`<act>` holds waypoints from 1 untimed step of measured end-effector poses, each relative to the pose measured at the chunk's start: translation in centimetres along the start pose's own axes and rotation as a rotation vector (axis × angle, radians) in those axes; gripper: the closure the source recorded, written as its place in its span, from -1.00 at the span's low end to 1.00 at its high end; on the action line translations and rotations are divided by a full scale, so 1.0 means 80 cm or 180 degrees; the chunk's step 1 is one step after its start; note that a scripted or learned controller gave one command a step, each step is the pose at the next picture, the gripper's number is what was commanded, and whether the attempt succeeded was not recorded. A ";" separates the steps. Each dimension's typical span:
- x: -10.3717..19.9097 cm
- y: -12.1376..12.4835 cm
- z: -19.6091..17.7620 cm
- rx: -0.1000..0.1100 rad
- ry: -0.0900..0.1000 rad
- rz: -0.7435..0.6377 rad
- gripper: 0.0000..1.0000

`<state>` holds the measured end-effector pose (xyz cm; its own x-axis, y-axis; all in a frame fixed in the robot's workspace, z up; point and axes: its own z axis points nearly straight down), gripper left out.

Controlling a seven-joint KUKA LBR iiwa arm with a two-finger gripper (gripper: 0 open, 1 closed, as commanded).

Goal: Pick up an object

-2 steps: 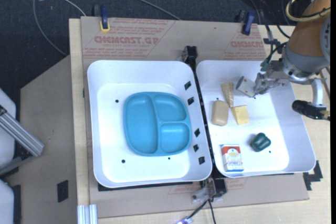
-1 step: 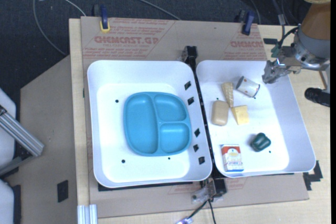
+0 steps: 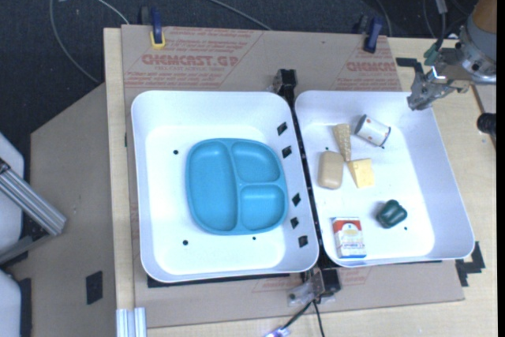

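blue plate (image 3: 235, 185) in left bin (image 3: 150, 170), carton (image 3: 349, 238) in right bin (image 3: 442, 193)

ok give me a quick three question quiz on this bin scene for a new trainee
1. True or false: the blue divided plate lies in the same bin as the green object.
2. Multiple choice: where is the gripper? A) over the blue divided plate B) at the right bin's far right corner C) touching the small red and white box
3. Fill in: the blue divided plate has ___ compartments.

Key: 1 false, the plate is in the left bin, the green object in the right bin. 2 B. 3 three.
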<state>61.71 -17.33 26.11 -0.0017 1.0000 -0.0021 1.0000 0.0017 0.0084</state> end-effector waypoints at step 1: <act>0.061 -0.026 0.019 0.0037 0.0016 -0.0010 1.00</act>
<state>59.65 -12.43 24.55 -0.0049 1.0000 0.0031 1.0000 0.0049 -0.0033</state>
